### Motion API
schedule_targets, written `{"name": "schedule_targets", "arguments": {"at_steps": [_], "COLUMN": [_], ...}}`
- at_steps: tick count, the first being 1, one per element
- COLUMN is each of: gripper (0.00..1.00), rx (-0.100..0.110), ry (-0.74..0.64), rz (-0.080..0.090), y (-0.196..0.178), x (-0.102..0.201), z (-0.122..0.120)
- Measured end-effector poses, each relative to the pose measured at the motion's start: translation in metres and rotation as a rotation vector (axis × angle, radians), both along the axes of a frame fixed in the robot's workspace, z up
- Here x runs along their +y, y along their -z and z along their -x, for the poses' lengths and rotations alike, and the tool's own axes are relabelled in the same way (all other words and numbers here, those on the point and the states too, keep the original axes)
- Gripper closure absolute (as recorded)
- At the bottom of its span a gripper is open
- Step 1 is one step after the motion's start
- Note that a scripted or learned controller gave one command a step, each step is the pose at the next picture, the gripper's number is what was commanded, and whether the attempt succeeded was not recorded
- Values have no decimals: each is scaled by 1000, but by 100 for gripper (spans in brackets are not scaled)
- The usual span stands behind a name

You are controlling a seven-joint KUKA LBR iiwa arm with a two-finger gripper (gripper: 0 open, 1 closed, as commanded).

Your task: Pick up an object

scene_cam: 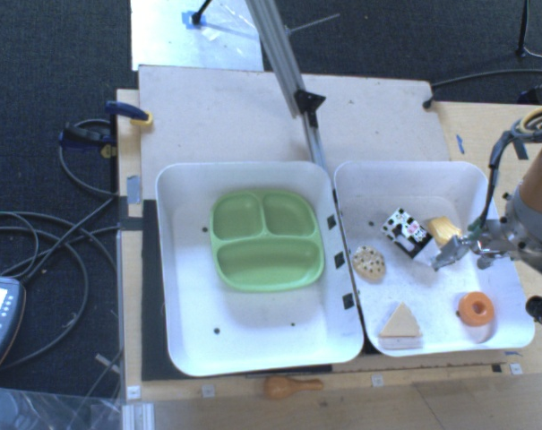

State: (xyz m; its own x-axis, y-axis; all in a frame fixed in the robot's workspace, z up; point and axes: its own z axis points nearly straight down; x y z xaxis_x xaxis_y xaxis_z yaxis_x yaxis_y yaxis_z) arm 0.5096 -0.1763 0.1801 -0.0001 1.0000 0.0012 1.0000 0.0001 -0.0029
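In the right white bin [414, 182] we see five small things. A black-and-white patterned box [405, 231] lies tilted near the middle, with a yellow rounded piece [444, 229] just beside it. A tan speckled cookie [369, 263] lies near the bin's left wall. A beige triangular wedge [400, 322] and an orange ring-shaped piece [476, 309] lie along the near side, well apart.

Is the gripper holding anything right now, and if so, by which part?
Cannot be told. The gripper sits low by the yellow object and the black-and-white patterned block, but no grasp shows.
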Motion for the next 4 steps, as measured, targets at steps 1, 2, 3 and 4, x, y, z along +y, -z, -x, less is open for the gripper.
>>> {"name": "schedule_targets", "arguments": {"at_steps": [1, 2, 3, 4], "gripper": [0, 100, 100, 100], "rx": [1, -6, -9, -8], "ry": [1, 0, -7, -6], "rz": [0, 2, 3, 3], "y": [59, 45, -4, -30], "x": [-7, -7, -1, -1], "z": [-2, -4, -12, -14]}}
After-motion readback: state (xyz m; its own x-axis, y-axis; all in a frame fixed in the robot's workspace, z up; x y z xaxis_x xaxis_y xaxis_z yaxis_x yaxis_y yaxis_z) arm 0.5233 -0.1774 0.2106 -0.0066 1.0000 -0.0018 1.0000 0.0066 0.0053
